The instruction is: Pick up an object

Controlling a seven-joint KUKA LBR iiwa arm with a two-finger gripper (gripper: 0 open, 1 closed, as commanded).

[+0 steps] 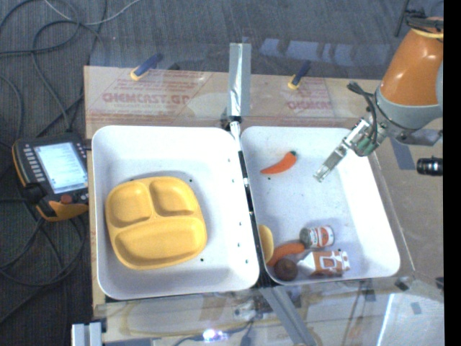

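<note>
From the fixed camera above the bench, we see the gripper [328,166] hanging over the upper right part of the right bin [374,193], its thin fingers slanting down toward the bin floor with nothing between them; whether they are parted or closed we cannot tell at this size. The nearest candidate for the pick, an orange carrot-like toy [279,163], lies just left of the gripper on bare white floor, well apart from the rest. We judge it the soundest target: it sits alone, so we would want the fingers set across its narrow width, lowered squarely, and closed only once they flank it. The other items crowd the bin's near corner, where a small can [318,236], a red-and-white carton [330,262], a dark round fruit [286,269], an orange piece [288,249] and a yellow piece [266,241] against the left wall touch or nearly touch, which we think makes a clean grip harder there. The left bin [101,193] holds a yellow divided tray [156,220].
</note>
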